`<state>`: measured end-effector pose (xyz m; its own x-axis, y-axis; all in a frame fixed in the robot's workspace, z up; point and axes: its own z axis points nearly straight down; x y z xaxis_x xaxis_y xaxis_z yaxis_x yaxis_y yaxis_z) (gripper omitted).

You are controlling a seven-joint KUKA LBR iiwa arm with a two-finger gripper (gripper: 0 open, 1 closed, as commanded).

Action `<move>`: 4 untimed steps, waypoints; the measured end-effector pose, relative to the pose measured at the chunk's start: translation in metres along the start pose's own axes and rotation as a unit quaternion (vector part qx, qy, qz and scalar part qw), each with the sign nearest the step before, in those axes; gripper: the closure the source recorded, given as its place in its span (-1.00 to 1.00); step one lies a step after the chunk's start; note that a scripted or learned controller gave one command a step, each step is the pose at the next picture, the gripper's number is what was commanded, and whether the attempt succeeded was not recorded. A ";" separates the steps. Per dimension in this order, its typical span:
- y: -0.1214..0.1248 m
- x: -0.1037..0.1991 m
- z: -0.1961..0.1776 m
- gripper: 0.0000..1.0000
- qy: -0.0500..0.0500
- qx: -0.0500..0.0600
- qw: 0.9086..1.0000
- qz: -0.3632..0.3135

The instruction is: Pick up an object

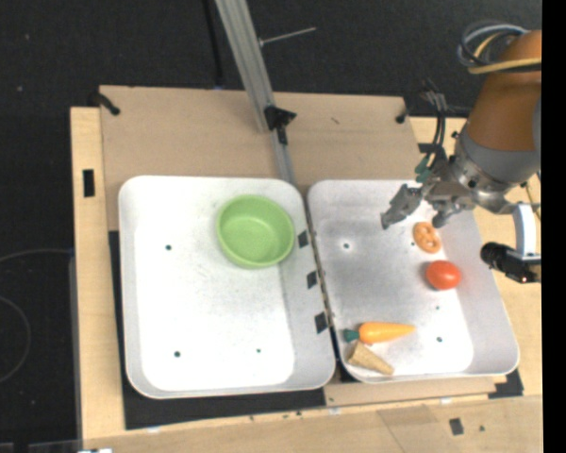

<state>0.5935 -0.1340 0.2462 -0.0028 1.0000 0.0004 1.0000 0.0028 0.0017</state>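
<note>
A wide, pale wooden bench (170,140) is carrying two shallow white plastic bins side by side. In the left bin (160,347), a round light-green plastic bowl (256,231) is sitting upright near the upper right corner, close to the seam between the bins. A slim grey metal pole (250,59) is slanting down from the top edge toward that seam.

In the right bin (358,215), a tan wedge-shaped piece (370,358) is lying at the lower left corner, just below an orange toy carrot with a green tip (385,331) that is lying on its side. Further right, a round red toy tomato (442,275) is resting mid-bin, and above it an oval orange speckled object (427,237) is lying. The grey two-finger gripper (417,217) is hovering just above this oval piece, its dark fingers spread apart and grasping nothing. The arm's orange band (506,107) is showing at the right.
</note>
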 end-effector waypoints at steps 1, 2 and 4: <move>0.000 0.000 0.000 -1.00 0.000 0.000 1.000 0.000; -0.002 0.002 0.043 -1.00 -0.001 0.002 1.000 0.002; -0.004 -0.002 0.148 -1.00 -0.001 0.002 1.000 0.002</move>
<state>0.5899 -0.1361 0.0986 0.0021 1.0000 -0.0017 1.0000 -0.0021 -0.0031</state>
